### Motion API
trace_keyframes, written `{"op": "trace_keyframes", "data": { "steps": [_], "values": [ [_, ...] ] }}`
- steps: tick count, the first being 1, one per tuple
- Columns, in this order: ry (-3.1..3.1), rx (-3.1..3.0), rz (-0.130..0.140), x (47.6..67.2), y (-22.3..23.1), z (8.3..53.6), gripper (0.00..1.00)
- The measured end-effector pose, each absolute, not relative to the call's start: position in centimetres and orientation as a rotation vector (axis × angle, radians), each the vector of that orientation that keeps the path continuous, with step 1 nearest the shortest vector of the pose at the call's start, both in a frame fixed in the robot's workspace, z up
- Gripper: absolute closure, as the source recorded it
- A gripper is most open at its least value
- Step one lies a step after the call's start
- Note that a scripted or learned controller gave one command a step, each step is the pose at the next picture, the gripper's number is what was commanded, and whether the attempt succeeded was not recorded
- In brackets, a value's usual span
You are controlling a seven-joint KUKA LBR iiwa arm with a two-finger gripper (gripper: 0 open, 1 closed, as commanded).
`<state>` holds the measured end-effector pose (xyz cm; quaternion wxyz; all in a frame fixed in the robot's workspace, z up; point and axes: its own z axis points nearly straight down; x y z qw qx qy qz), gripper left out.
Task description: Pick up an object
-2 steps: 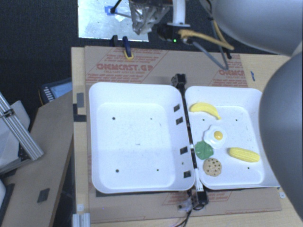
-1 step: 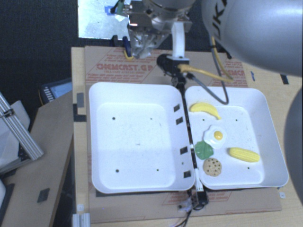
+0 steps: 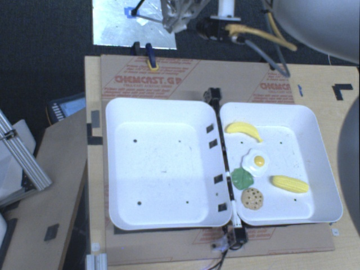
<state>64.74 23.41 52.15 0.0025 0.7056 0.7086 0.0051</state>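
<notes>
Our gripper (image 3: 179, 17) hangs beyond the bins' far edge; we cannot tell its state. The banana (image 3: 243, 130) lies well nearer us, in the right bin's (image 3: 320, 151) far-left corner, long axis roughly along that far edge.

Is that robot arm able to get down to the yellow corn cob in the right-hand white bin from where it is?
Probably yes. The yellow corn cob lies on its own on the floor of the right-hand white bin, apart from the fried egg toy and the round cookie, with nothing over it. The gripper hangs beyond the bins.
</notes>
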Motion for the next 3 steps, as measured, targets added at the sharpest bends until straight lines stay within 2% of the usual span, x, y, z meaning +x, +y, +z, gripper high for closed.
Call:
{"op": "trace_keyframes", "data": {
  "steps": [1, 2, 3],
  "values": [
    [2.227, 2.227, -0.023, 63.9, 23.4, 34.3, 1.0],
    [2.219, 2.22, 0.006, 67.0, 23.4, 36.5, 1.0],
    [2.222, 2.213, 0.02, 66.9, 23.4, 46.8, 1.0]
  ]
}}
